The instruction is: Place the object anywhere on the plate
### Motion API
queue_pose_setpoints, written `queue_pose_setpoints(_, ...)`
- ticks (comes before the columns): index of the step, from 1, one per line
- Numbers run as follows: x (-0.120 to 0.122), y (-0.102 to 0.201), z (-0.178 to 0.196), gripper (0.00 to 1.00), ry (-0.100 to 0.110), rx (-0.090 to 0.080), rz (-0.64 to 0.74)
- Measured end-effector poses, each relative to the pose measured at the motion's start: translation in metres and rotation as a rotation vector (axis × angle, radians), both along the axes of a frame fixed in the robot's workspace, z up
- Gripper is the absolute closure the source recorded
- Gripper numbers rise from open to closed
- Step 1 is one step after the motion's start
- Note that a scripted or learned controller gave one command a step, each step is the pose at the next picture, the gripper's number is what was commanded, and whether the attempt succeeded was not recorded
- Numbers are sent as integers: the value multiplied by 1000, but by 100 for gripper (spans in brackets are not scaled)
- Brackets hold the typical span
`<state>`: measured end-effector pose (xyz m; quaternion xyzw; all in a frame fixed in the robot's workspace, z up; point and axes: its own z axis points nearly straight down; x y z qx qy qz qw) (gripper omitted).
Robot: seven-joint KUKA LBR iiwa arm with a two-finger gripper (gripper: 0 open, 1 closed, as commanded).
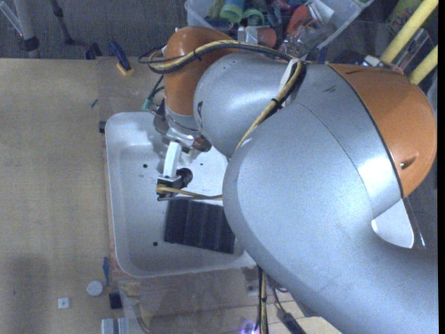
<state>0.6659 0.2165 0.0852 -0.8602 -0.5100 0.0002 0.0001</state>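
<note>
Room lies mostly to the view's left of the claw (179,143). Bare white floor of the bin (111,186) runs from it out to the bin's left wall, marked by a few small dark specks. Behind the claw the bin's far rim is close, curving at the corner. On the claw's other side the grey arm (313,186) covers that side of the bin, so its edge there is hidden.

Toward the near rim, the black ribbed block (198,226) lies flat on the bin floor, in front of the claw and a little toward the arm. Its right end runs under the arm's bulk. A strip of bare floor separates the block from the near rim, and a wider one from the left wall.

The claw hangs under the orange band (184,65), low over the far half of the bin. The wrist covers it from above, so I cannot tell whether it is apart or together. The block rests on the floor near it, clear of the wrist.

Past the left wall the wooden bench (49,152) spreads wide and flat. A clear tub of coloured items (278,5) stands beyond the far rim.
</note>
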Motion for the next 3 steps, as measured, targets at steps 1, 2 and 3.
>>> queue_pose_setpoints(1,0,10,62,100,-2,0,291)
queue_pose_setpoints(2,-8,-37,0,100,1,1,722)
queue_pose_setpoints(3,-30,-3,76,100,-4,0,1150)
